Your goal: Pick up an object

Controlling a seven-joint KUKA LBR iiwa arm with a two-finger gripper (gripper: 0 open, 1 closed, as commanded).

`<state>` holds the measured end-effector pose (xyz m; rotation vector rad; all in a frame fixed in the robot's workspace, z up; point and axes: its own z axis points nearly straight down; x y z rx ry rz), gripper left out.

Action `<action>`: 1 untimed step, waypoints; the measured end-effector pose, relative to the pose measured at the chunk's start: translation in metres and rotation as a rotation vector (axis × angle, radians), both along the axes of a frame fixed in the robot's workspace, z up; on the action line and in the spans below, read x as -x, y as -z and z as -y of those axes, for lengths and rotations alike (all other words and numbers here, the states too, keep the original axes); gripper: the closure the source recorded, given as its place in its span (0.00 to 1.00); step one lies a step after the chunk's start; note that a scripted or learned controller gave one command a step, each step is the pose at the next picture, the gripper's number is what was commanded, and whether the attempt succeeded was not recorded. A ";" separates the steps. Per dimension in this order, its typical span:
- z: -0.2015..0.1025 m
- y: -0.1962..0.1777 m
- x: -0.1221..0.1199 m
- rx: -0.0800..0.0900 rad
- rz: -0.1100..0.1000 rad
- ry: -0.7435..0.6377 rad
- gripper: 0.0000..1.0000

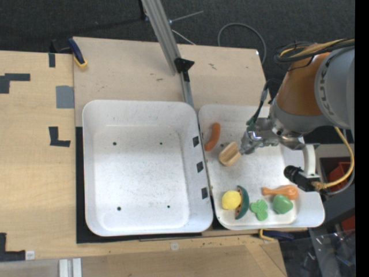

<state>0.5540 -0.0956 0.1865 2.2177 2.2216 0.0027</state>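
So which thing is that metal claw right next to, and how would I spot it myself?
Look in the right-hand bin, the one holding the toy foods. Near its middle, just left of the tool, lies a small tan, bread-like piece. It is the only pale brown item: the sausage above it is orange-red, and the yellow lemon and green pieces sit at the near edge.

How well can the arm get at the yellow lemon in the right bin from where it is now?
Probably yes. The lemon lies uncovered near the right bin's front, though a dark green piece touches its right side.
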 end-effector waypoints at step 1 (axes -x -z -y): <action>0.000 -0.042 -0.001 0.000 0.000 0.000 1.00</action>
